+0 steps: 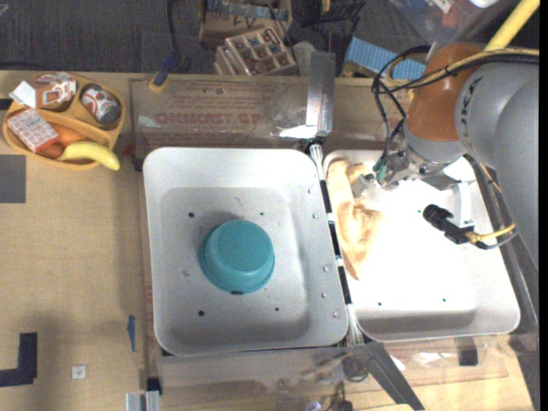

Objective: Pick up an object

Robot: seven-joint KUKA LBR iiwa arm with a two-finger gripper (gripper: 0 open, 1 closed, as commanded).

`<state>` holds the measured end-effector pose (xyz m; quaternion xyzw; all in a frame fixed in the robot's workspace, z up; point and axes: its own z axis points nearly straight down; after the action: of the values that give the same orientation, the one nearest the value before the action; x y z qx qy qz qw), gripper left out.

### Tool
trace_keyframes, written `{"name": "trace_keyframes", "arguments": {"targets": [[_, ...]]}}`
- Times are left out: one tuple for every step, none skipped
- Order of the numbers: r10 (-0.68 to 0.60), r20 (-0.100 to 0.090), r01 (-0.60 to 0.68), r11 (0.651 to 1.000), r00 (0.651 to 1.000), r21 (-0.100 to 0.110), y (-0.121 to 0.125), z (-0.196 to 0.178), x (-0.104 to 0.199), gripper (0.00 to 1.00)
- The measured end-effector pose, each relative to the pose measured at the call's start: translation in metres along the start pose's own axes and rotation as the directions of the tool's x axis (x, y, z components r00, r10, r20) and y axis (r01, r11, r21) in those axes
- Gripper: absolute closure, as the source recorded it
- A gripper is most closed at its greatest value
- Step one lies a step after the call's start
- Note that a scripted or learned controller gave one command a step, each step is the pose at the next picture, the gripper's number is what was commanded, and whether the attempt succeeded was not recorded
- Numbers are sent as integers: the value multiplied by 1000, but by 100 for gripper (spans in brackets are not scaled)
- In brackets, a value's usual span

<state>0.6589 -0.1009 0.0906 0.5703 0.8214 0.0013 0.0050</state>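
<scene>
We see two white bins side by side on the bench. In the left bin [171,178] a teal bowl [238,256] sits upside down near the middle of the floor, a little toward the near edge, well apart from every wall.

In the right bin [445,306] a tan, floppy cloth-like object [358,226] lies along the left wall, running from the far left corner down to about the middle of that wall. We cannot tell exactly what it is.

The grey arm [501,118] with its orange band [441,101] comes in over the far right corner of the right bin. The gripper [381,176] is down near the bin's far edge, just beside or touching the upper end of the tan object; the view does not settle which. We cannot tell how its pincer stands, nor whether it has hold of anything.

A yellow tray [60,154] of toy food, with a banana [92,153], rests at the bench's far left corner.
</scene>
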Motion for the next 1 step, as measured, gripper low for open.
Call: {"name": "trace_keyframes", "arguments": {"targets": [[-159,-2,159,987,987,-2,-79,-1,22,0]]}}
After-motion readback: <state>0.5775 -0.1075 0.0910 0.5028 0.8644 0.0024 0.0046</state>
